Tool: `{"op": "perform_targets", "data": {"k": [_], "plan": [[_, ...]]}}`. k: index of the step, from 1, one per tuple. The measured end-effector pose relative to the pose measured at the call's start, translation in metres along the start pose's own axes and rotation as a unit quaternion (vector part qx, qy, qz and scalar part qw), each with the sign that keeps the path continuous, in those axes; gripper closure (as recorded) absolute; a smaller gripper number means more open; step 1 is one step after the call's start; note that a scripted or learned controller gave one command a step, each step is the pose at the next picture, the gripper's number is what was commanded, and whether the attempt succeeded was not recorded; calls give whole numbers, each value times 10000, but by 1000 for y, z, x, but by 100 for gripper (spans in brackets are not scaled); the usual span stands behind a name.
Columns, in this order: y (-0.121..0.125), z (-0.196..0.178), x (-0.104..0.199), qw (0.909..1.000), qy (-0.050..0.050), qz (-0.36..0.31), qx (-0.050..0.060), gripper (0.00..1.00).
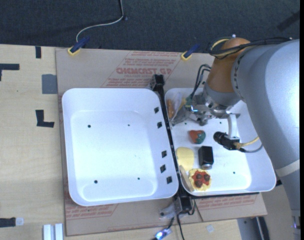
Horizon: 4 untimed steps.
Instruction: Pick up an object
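In the right bin [252, 181] lie several small objects: a red and green piece [196, 135], a black block [206, 156], a pale yellow piece [185, 157] and a yellow piece with red spots [200, 179] by the front wall. A pale, partly orange item [174, 104] lies at the bin's back left corner. My gripper [188, 113] hangs low over the back left part of this bin, just right of that pale item and just behind the red and green piece. I see nothing held in it.
The left bin [112, 149] is bare white and sits wall to wall with the right one. The grey arm [272, 99] covers the right bin's back right part. A black cable end [227, 141] from the wrist hangs over the right bin.
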<state>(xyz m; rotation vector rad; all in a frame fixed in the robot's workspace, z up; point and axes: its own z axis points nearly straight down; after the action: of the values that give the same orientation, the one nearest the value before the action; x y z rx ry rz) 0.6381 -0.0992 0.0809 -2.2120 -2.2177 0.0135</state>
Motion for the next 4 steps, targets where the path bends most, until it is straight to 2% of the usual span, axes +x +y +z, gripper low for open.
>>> {"op": "perform_targets", "data": {"k": [1, 2, 3, 4], "plan": [[-1, -9, -1, 10000, -8, 5, -23, 100], [17, -1, -14, 10000, 8, 3, -37, 100], [17, -2, -14, 10000, -6, 1, -51, 0], [25, -2, -8, 9999, -104, 19, 54, 0]]}}
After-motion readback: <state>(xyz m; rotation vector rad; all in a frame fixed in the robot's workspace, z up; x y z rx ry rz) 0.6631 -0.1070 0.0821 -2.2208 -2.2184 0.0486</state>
